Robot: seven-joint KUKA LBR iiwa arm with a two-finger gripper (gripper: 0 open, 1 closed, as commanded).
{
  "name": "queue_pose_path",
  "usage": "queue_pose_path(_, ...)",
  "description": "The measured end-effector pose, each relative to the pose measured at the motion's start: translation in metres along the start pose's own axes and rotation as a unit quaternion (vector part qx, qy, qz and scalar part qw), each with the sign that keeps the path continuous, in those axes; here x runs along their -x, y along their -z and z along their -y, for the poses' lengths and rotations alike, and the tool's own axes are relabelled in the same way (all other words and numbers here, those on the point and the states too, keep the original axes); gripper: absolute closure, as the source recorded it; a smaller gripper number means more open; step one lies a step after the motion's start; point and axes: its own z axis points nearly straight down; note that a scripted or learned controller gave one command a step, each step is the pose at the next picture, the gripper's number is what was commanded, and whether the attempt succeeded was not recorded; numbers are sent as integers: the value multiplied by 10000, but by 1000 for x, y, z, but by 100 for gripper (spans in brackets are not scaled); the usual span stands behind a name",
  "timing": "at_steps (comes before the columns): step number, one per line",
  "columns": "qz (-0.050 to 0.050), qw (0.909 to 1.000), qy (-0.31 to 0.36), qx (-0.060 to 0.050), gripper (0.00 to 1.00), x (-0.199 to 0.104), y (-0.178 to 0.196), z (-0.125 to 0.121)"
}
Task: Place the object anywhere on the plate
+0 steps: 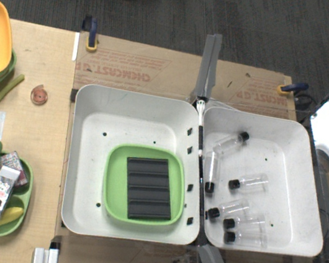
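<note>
placement looks done, in my judgement: the black ridged block [149,188] lies flat in the middle of the green plate [113,169] in the left bin [86,145], wholly within the rim, so it should stay put. clear black-capped vials [247,184] lie scattered in the right bin [294,182].

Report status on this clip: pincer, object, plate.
Clear vials with black caps lying loose in right bin. Green plate in left bin, a black ridged block on it.
</note>
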Motion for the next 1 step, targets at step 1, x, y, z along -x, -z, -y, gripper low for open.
queue_pose_path(1,0,9993,366,0,0,-5,0,-16)
